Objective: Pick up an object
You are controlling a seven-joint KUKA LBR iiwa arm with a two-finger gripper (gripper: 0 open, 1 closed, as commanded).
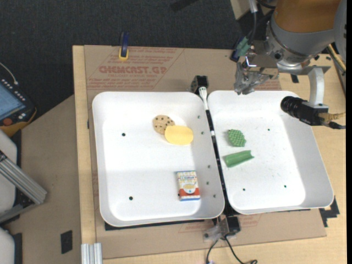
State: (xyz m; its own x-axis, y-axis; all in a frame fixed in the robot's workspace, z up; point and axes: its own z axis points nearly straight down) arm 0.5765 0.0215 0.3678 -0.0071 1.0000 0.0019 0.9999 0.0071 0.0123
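Green targets, a knobbly ball [236, 137] and a pod-like piece [237, 158], lie mid right bin [308, 164]. Gripper [246, 87] hovers over the bin's far rim, its grip state indiscernible. Risk: descending there strikes rim, grasping nothing.

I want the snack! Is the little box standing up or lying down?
Lying down. The little box rests flat in the left bin, its printed front facing up.

The grey arm [308, 15], its orange band uppermost in the camera view, reaches in from the upper right and points its wrist downward, carrying the two-finger gripper [245, 87] low at the far edge, with nothing visible between its tips.
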